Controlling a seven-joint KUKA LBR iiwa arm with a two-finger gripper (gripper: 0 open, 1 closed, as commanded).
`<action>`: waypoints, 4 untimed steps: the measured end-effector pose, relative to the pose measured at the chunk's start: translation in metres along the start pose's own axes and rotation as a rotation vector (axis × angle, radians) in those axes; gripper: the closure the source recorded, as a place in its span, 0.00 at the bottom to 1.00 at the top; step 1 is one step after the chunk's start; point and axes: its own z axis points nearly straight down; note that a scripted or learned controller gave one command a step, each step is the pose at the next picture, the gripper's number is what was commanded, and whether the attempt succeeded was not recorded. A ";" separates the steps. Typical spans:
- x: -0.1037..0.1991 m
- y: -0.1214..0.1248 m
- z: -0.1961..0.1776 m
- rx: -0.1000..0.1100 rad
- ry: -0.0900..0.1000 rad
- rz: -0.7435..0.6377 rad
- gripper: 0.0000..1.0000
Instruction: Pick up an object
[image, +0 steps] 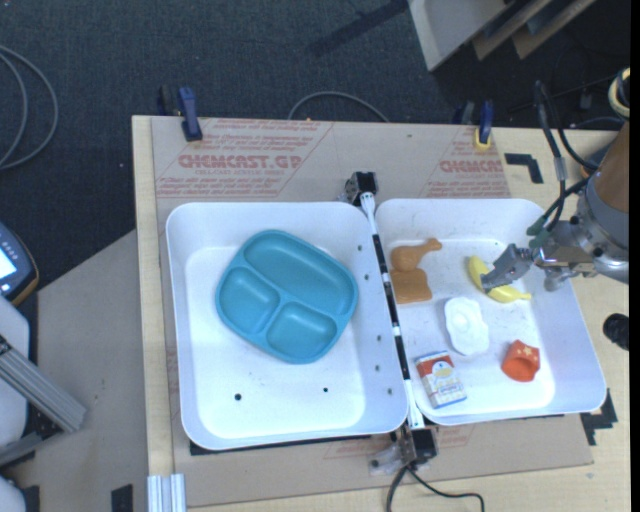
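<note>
Camera view: jaws (503, 272) hung over yellow banana (493, 281) in right bin (570, 330); jaw state unclear; banana long axis ran left-right.

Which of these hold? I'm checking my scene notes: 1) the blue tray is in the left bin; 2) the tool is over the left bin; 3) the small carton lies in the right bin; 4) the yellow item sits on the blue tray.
1) True: the blue tray lies in the left bin.
2) False: the tool is over the right bin.
3) True: the small carton lies near its front edge.
4) False: the yellow item is in the right bin, at the tool.
</note>
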 end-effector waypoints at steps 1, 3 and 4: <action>-0.062 0.064 0.089 0.002 -0.002 0.004 0.00; -0.059 0.082 0.177 -0.004 -0.002 0.001 1.00; 0.005 0.095 0.192 0.001 0.003 -0.006 1.00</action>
